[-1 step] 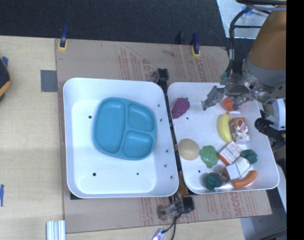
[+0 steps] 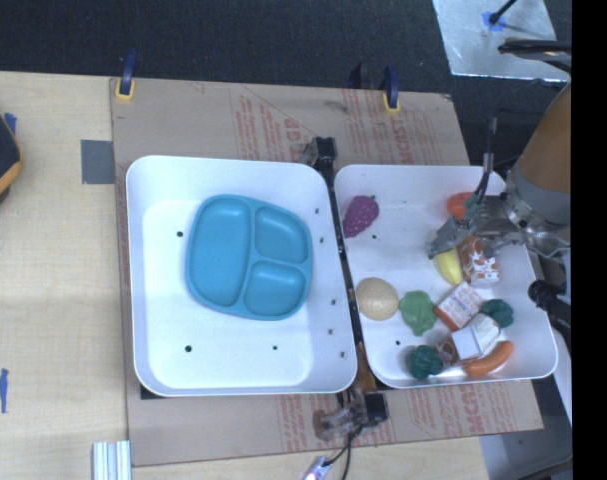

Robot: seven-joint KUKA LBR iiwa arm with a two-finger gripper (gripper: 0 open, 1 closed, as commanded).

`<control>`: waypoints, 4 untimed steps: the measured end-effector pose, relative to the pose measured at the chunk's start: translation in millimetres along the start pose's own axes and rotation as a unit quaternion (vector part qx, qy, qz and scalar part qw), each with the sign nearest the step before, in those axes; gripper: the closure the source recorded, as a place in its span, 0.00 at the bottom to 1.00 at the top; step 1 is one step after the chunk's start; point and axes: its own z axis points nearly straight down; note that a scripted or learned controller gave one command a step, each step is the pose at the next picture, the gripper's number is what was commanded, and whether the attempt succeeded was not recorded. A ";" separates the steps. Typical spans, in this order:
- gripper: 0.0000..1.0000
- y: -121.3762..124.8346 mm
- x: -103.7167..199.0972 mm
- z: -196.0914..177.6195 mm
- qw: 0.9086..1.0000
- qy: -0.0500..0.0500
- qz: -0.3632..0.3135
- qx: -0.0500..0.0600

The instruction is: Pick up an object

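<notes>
My gripper (image 2: 461,236) hangs low over the right side of the right bin (image 2: 403,190), just above a yellow fruit (image 2: 448,266) and next to a small red-and-white carton (image 2: 481,265). A red-orange piece (image 2: 458,205) lies just behind the gripper. Further left in this bin lie a purple grape bunch (image 2: 360,214), a beige round item (image 2: 377,298) and a green broccoli piece (image 2: 417,310). Nothing is visibly lifted off the bin floor.
Near the right bin's front wall lie two more cartons (image 2: 461,306) (image 2: 471,343), an orange sausage-like piece (image 2: 486,360) and two dark green items (image 2: 421,361) (image 2: 498,313). The left bin (image 2: 158,348) holds a blue divided plate (image 2: 250,256). The arm's body (image 2: 548,163) stands over the right rim.
</notes>
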 end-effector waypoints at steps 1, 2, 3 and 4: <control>0.00 -39.2 -3.3 89.6 1.000 0.000 -0.001 -0.004; 0.00 -1.3 -3.1 88.7 1.000 -0.001 -0.001 -0.004; 0.00 48.7 45.2 87.6 1.000 -0.001 -0.002 -0.006; 0.00 11.0 19.2 88.6 1.000 -0.001 -0.001 -0.005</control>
